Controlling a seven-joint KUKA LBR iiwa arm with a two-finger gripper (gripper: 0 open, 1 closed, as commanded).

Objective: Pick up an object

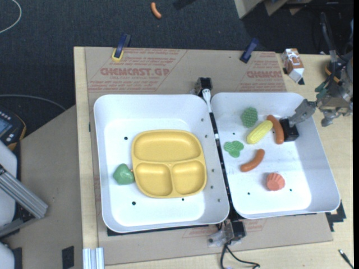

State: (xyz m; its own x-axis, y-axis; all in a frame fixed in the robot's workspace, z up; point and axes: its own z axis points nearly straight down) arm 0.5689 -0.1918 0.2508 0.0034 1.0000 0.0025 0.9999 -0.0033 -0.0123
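The right bin (pixel 314 172) holds several toy foods. A yellow corn cob (pixel 259 132) lies near its far side, with a bumpy green piece (pixel 248 116) just behind it and an orange sausage (pixel 276 130) at its right end. Closer to the camera lie a green leafy piece (pixel 234 148), a second orange sausage (pixel 252 160) and a pink-red shell-like piece (pixel 275 181). My gripper (pixel 332 102) hangs over the far right rim of this bin, to the right of the corn and the first sausage. Nothing shows between its fingers.
The left bin (pixel 112 122) holds a yellow divided plate (pixel 168 162) and a green lump (pixel 123 174) at the plate's left edge. A small carton (pixel 293 62) sits on the bench behind the right bin. Blue clamps (pixel 120 46) grip the bench's far edge.
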